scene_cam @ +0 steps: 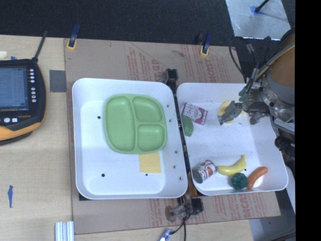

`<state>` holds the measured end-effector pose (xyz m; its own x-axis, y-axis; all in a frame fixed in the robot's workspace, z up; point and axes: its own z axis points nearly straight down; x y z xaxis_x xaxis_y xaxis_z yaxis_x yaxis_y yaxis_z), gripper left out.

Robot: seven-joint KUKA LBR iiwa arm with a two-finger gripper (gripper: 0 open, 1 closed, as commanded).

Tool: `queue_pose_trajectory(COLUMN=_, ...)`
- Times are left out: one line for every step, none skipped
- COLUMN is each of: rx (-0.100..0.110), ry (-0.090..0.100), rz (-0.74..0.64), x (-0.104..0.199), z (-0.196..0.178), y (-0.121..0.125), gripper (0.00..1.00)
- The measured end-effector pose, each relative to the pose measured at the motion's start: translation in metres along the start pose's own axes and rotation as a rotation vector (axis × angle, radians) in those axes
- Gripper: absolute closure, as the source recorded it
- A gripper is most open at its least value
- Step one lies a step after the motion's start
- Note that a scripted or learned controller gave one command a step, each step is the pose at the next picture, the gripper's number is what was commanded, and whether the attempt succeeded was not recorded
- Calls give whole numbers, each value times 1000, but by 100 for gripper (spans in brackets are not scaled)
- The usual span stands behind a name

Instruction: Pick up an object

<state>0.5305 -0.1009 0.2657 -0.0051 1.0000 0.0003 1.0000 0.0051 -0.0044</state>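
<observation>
Currently the gripper (231,113) hangs low at the right bin's (266,134) one o'clock, over a yellow object (225,107) near the top wall; whether it is grasping that object I cannot tell. Judging from this, a lift could come up empty, or nudge the red-and-white packet (194,113) at nine o'clock.

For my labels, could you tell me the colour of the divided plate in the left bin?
Light green: divided plastic plate, camera view.
</observation>
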Motion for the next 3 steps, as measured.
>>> queue_pose_trajectory(rx=2, ry=-2, rz=-1, x=8, z=88, y=64, gripper=0)
queue_pose_trajectory(rx=1, ry=-3, rz=1, x=-56, z=175, y=97, gripper=0)
queue_pose_trajectory(rx=14, ry=11, rz=2, x=-80, z=174, y=124, gripper=0)
